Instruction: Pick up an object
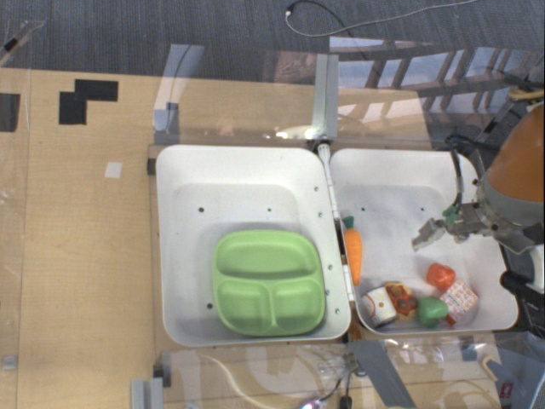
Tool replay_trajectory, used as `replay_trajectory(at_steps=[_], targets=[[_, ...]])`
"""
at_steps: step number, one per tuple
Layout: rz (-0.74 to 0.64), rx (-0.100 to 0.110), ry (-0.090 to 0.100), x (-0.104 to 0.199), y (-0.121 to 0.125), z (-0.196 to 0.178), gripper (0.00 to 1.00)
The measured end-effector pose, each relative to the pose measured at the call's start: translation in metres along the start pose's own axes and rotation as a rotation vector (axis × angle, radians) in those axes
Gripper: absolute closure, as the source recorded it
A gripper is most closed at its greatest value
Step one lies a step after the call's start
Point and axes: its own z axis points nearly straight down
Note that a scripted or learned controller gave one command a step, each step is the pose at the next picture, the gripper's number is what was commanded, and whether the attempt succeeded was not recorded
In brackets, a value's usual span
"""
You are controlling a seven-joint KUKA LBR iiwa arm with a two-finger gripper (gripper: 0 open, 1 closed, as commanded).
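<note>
The wooden surface carries two shallow white bins side by side. The left bin holds a green divided plate, set toward its near side. The right bin holds the small toy foods from which one is to be picked, all gathered along its near edge and its left wall.

The grey arm with its orange band reaches in from the right over the right bin, and the claw is seen above the bin's bare middle, nothing being visibly held in it. How far it is opened cannot be told from this slant.

Of the candidates, the orange carrot is the longest; it lies against the left wall of the right bin, its length running near to far. It is judged light, rigid and smooth, and best taken across its thick middle, though the wall beside it leaves little room for one finger. The round can-like item lies in the near-left corner, touching a small mixed-coloured piece; it is likely to roll. The green pepper-shaped toy sits just beside a red-and-white patterned packet, with a red tomato-like piece just beyond them. The red piece stands the most apart and nearest the claw; being small, rounded and probably slick, it is judged to need a centred grip across its widest part.
</note>
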Motion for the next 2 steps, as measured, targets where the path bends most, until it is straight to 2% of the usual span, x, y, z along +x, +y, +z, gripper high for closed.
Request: replay_trajectory(at_steps=[1, 2], targets=[[0.18, 0.003, 0.0, 0.028, 0.024, -0.102, 0.0], [0.167, 0.007, 0.001, -0.026, -0.02, 0.009, 0.0]])
